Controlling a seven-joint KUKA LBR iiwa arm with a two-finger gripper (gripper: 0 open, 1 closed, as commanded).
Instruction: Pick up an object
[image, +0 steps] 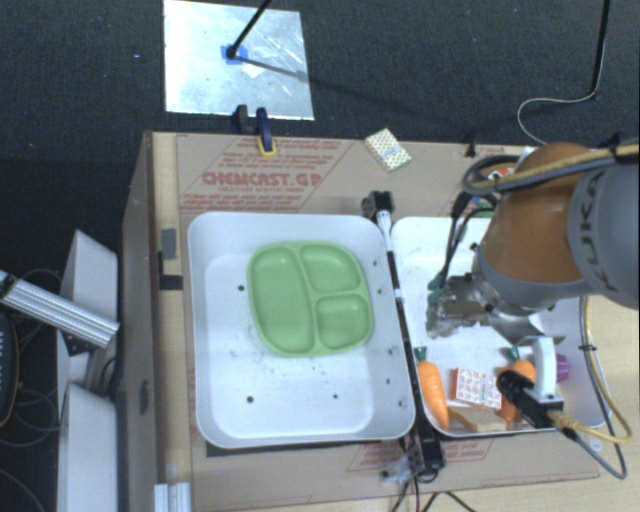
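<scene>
Two bins: side by side on the tabletop (260, 175), and all the action is in the right bin (420, 235).
Left bin: the left bin (215, 330) carries one green plate (305, 300) with three compartments, lying flat, well away from the arm.
Candidates: a carrot (430, 388) lies along the right bin's near-left wall, with a patterned box (474, 386) just beside it; a further orange piece and something purple sit behind, partly hidden.
Best bet: the carrot, nearest to the gripper.
Handling, carrot: looks like a light toy, stiff, smooth and tapered, so I judge it could roll or squirt out of a pinch.
Where to take hold: across the thick middle, jaws square to its long axis, minding the bin wall right alongside.
Handling, box: light and flat-sided; the short sides would give a steadier grip.
Arm pose: the arm (535, 235) reaches in from the right, bent over the right bin, wrist pointing down and left.
Gripper: the gripper (447, 312) hangs over the bin's left-middle, just above the carrot's tip in this view.
Gripper state: cannot tell if it is open or closed; nothing visibly held.
</scene>
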